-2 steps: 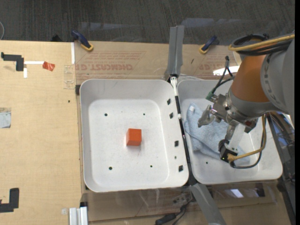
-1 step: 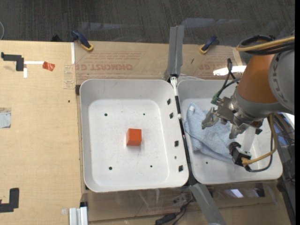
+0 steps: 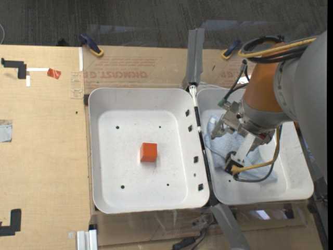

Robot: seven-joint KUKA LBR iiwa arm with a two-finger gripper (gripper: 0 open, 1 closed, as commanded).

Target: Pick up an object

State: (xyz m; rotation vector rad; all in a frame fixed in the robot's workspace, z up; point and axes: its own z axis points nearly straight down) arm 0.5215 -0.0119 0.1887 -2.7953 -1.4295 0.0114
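Observation:
An orange-red cube (image 3: pixel 149 152) lies near the middle of the left white bin (image 3: pixel 104 191). A crumpled pale blue cloth (image 3: pixel 258 173) lies in the right white bin (image 3: pixel 296 184). My gripper (image 3: pixel 216 129) is low over the left part of the right bin, right above or touching the cloth. The grey arm with its orange band reaches in from the right and hides much of the cloth. I see nothing lifted off the bin floor.
The raised wall between the two bins (image 3: pixel 200 139) runs just left of the gripper. Brown cardboard (image 3: pixel 135 69) lies behind the bins, held by blue and yellow clamps (image 3: pixel 91 44). A wooden bench top (image 3: pixel 41 150) spreads out to the left.

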